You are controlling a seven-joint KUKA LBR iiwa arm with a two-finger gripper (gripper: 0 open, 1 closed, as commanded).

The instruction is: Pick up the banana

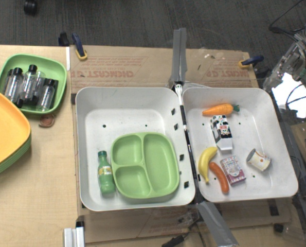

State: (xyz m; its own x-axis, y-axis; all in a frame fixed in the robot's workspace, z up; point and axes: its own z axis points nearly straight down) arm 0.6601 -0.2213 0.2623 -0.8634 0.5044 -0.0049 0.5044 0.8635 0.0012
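Yellow banana (206, 162) (touching sausage (219, 177)) lies ungripped.

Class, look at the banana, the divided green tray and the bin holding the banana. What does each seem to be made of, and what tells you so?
banana: probably moulded plastic, a toy; even yellow, smooth skin with a soft sheen.
green tray: plastic, matte; one uniform colour, rounded moulded compartments.
right bin: likely thin white plastic, semi-matte; rounded corners and a formed rim, though coated metal can't be ruled out.
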